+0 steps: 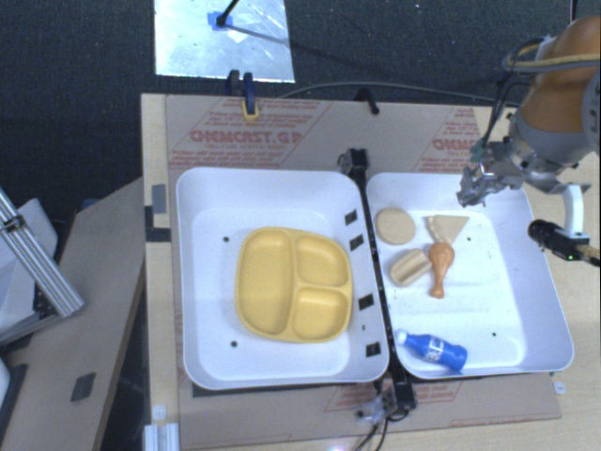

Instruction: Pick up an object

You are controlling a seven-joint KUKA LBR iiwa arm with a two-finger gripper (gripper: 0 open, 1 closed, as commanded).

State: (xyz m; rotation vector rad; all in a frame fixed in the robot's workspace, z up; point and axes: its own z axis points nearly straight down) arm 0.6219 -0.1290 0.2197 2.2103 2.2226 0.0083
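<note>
While hand (472, 193) hovers, wedge (448, 225) lies just beside.

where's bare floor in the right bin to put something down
Right bin: bare floor lies right of the drumstick, out to the far wall, and above the blue bottle. It is crowded upper left, where the round cookie, bread roll, wedge and drumstick cluster.

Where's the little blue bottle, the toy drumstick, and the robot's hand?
blue bottle (435, 350), camera view, middle of its body.
drumstick (440, 263), camera view, its thick upper end.
hand (472, 191), camera view, at its fingertips.
</note>
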